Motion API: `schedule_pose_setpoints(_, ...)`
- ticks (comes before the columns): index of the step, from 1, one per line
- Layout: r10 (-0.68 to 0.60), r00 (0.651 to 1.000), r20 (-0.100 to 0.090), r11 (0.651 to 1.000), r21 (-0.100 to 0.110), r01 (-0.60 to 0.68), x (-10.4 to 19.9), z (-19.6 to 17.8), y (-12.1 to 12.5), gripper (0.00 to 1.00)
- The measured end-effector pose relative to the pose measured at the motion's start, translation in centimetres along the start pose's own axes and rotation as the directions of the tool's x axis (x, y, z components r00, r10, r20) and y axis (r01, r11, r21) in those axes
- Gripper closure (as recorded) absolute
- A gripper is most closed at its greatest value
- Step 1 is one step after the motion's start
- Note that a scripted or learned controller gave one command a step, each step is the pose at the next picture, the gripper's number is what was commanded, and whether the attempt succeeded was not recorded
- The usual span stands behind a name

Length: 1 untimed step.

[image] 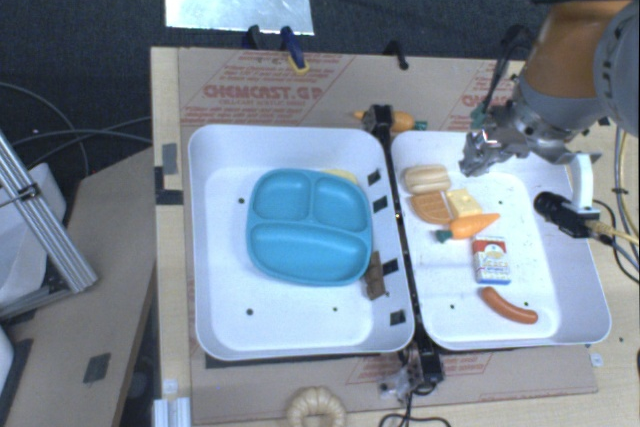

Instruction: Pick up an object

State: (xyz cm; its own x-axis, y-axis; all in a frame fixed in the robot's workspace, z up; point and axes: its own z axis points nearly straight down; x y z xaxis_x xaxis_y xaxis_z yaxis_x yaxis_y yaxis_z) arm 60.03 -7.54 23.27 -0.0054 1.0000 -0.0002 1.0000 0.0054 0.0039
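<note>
Gripper (pixel 483 158): hovering above the far edge of the right bin, just beyond the bread roll; dark and small against the bin wall, so cannot tell its opening; nothing seen held.
Arm (pixel 575 45): grey, with orange band, coming in from the right, above the right bin's far right corner.
Right bin (pixel 570 260): white, shallow, touching the left bin along a central seam with black clips.
Bread roll (pixel 426 178): far left part of the right bin, nearest item to the gripper.
Waffle-like piece (pixel 432 207): just in front of the bread roll, touching or nearly so.
Yellow cheese piece (pixel 464 203): beside the waffle-like piece, right of the bread roll.
Carrot (pixel 470 227): lying flat, just in front of the cheese piece, orange with a green end.
Small red and white box (pixel 491 261): near the middle of the right bin, in front of the carrot.
Sausage (pixel 508 307): front part of the right bin, in front of the box.
Left bin (pixel 225 315): white, holding a blue divided tray (pixel 308 225).
Yellow piece (pixel 343 175): peeking from behind the tray's far edge.
</note>
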Motion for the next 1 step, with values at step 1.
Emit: schedule_pose_setpoints(1, 0.005, 1.0, 0.001, 1.0, 0.003, -0.005, -0.42, 0.32, -0.99, 1.0)
